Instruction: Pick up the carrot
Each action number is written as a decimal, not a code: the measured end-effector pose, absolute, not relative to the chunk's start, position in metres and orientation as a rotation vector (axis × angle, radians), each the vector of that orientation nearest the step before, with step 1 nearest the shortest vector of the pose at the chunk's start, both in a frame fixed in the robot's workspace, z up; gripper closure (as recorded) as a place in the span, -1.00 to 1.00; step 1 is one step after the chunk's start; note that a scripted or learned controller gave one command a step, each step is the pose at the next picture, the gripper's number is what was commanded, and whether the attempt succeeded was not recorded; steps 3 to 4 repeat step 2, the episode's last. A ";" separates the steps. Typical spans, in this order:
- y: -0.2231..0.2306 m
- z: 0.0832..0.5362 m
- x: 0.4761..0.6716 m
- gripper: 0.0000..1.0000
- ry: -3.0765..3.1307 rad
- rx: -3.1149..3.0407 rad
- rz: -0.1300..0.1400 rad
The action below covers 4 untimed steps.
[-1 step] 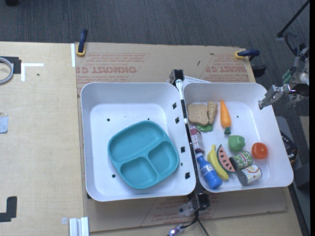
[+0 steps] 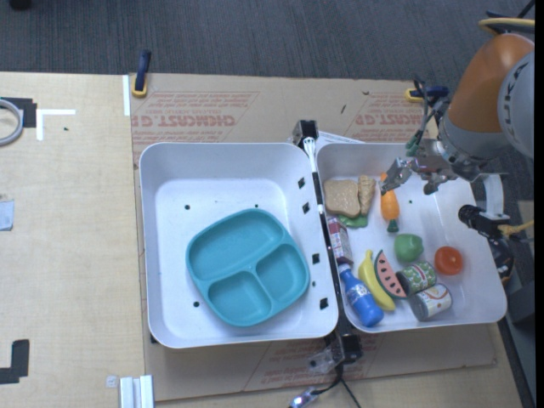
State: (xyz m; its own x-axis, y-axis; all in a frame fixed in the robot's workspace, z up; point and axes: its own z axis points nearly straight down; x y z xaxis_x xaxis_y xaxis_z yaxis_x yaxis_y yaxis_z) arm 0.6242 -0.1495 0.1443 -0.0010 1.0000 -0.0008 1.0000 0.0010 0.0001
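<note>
The surface [image 2: 68, 253] carries two white bins side by side. The left bin [image 2: 170, 228] holds one teal tray [image 2: 246, 267] with three compartments. The right bin [image 2: 476, 308] holds the clutter, and the arm [image 2: 497, 83] reaches over its upper right corner.

The pincer [image 2: 406, 170] hangs at the end of that arm, low over the upper part of the right bin. Whether it is open or closed cannot be told at this size; nothing can be seen gripped in it.

The carrot [image 2: 389, 207] lies in the upper middle of the right bin, just below and slightly left of the pincer, close to it. It is orange with a green stub at its lower end, and its long axis runs nearly up and down the view, tilted a little. To my eye the coming move is a short drop onto it, with the jaws best set across that axis.

Counted in the right bin: one carrot, one slice of bread [image 2: 342, 197] with a paler piece beside it, one bottle [image 2: 360, 298] with a blue base, one banana [image 2: 372, 280], one watermelon wedge [image 2: 388, 276], two cans [image 2: 425, 289], one green fruit [image 2: 409, 246] and one tomato [image 2: 449, 260]. The bread is just left of the carrot and the green fruit is near below it, so a drifting grasp could catch either.
</note>
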 end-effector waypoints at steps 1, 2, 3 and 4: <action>-0.153 0.093 0.635 -1.00 2.224 2.219 -0.004; -0.153 0.103 0.635 1.00 2.226 2.217 -0.003; -0.153 0.103 0.635 1.00 2.226 2.217 -0.003; -0.153 0.103 0.635 1.00 2.226 2.217 -0.003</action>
